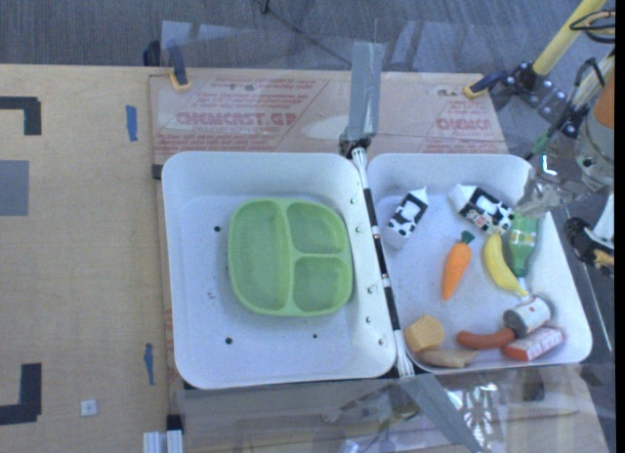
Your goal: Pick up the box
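**A:** Camera view, status?

**B:** Arm (pixel 598 134) is in from the right. The gripper (pixel 540 190) is over the top right corner of the right bin (pixel 576 344). It's too blurred to tell if it's open or closed, and I can't see anything held in it.

**A:** Where's the box?

**B:** In the right bin, upper middle: a black-and-white box (pixel 485 211) lying flat, tilted, just left of the gripper. I can't tell if they're touching. My guess is it's the target, since the gripper is parked beside it. There's a similar cow-print carton (pixel 405 217) against the bin's left wall, and a red-and-white pack (pixel 535 344) at the bottom right, so "box" is a bit ambiguous.

**A:** Clutter?

**B:** A green item (pixel 522 243) and the banana (pixel 502 266) are just below the box, with the carrot (pixel 455 266) to its lower left. The sausage (pixel 482 339) and can (pixel 527 315) are well clear. The left bin (pixel 186 275) holds a green divided plate (pixel 290 257), which isn't relevant.

**A:** Progress?

**B:** I'd call it the approach stage, not lifted yet. The risk is the tilted box sitting so close to the green item, so a closing grip could catch both.
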Robot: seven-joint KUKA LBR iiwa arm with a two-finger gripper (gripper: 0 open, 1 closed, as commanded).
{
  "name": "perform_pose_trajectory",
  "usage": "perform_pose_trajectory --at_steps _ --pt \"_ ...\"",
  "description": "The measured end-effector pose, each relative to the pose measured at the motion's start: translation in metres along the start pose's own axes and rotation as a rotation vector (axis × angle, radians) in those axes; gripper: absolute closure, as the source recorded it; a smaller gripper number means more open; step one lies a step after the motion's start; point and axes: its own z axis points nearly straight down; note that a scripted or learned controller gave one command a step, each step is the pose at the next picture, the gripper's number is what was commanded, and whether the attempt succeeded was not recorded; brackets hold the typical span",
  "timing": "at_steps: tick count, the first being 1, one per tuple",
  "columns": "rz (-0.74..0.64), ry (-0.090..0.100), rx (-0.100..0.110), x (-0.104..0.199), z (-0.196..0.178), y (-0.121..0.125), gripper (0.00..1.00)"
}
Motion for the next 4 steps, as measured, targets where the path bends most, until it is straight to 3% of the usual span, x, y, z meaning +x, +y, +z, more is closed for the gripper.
perform_pose_trajectory --at_steps 1,2,3,4 --pt "-0.003 -0.001 0.002 0.0 -0.008 0.001 1.0" --pt "0.208 -0.001 -0.003 0.029 -0.01 0.05 1.0" --pt "0.557 -0.001 -0.003 0.041 -0.009 0.074 1.0" --pt "1.061 0.0 -0.001 0.027 -0.034 0.069 1.0"
